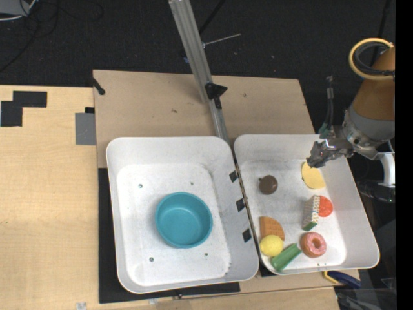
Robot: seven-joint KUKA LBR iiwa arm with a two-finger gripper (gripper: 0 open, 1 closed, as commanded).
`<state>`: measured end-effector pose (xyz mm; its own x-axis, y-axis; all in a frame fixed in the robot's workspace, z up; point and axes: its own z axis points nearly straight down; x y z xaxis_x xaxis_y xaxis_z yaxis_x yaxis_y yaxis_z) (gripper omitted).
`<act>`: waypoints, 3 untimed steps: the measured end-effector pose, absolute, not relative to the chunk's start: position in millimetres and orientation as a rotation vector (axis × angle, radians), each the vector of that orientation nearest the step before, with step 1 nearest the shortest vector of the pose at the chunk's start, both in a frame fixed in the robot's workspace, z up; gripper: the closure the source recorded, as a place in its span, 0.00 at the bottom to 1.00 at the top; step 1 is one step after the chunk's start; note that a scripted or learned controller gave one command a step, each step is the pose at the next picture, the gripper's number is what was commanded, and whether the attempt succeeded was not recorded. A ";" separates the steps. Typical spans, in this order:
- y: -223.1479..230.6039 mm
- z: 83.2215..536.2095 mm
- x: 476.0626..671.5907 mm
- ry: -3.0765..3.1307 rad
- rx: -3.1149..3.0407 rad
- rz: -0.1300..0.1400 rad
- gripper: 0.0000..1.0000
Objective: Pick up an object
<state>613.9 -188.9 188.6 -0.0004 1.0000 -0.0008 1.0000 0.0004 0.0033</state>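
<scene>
In the right bin [284, 148] lie several toy foods: a brown round piece [268, 185], a pale yellow piece [313, 176], a red-and-white slice [317, 210], an orange wedge [271, 227], a yellow lemon [271, 245], a green pepper [286, 256] and a pink donut [313, 244]. My gripper [320, 157] hangs at the bin's far right side, just above the pale yellow piece. Nothing shows between its fingers.
The left bin [129, 157] holds a teal bowl [184, 219]. A grey metal rail [197, 53] slants from the top down to the gap between the bins. Black clips [240, 203] sit along the divider. Bare wooden bench lies to the left.
</scene>
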 end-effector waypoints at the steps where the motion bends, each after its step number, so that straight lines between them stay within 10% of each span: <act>1: -193.2 237.7 623.3 2.219 2.219 0.003 1.00; 3: -102.5 231.4 605.3 2.226 2.219 0.001 1.00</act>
<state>605.3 -102.5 231.4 -0.0033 1.0000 0.0011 1.0000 0.0033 -0.0004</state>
